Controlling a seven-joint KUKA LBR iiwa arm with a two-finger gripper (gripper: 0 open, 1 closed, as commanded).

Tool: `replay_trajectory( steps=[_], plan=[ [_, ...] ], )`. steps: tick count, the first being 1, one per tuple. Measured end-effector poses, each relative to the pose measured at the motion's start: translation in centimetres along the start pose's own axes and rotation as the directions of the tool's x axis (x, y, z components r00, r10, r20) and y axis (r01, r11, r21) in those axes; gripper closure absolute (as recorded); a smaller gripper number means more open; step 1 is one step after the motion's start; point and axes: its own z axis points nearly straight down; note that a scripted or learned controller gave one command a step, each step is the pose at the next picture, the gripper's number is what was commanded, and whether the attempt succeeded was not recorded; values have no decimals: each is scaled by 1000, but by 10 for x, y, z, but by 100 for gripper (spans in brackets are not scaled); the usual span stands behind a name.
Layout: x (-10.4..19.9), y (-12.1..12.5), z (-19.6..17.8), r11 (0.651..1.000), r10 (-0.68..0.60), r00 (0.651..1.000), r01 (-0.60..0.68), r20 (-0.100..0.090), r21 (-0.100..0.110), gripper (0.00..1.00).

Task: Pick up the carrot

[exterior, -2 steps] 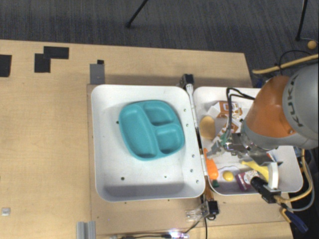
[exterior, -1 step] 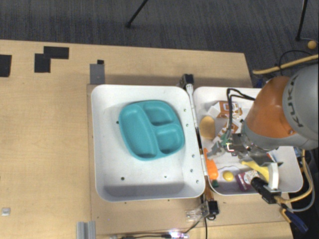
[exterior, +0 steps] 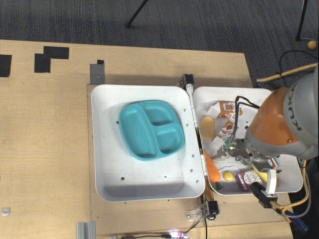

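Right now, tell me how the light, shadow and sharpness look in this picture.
Camera view: light is soft and even, no hard glare; the left bin shows a grey shadow band along its near wall; the teal plate is crisp; the carrot is sharp but partly shaded by the arm; the gripper area looks cluttered and slightly soft.

counter [exterior: 45,148]: light wood-look board, matt, smooth
left bin [exterior: 107,133]: white plastic, smooth, slight sheen
right bin [exterior: 294,180]: white plastic, smooth
tray [exterior: 149,128]: teal plastic, divided, matt to satin
carrot [exterior: 213,169]: orange, smooth, looks like plastic
arm [exterior: 299,118]: grey shell with orange band, smooth, glossy highlights
tool [exterior: 238,152]: metal parts, dull grey
packet [exterior: 227,114]: printed wrapper, shiny, crinkled
floor [exterior: 149,14]: dark grey carpet, rough ribbed texture
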Motion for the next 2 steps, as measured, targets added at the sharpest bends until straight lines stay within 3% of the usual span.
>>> replay_trajectory(
  steps=[1,2],
  plan=[
    [59,-4,-102,1000,-21,1000,21,-10,3,0],
    [67,-6,-98,999,-53,999,53,-8,12,0]
  ],
)
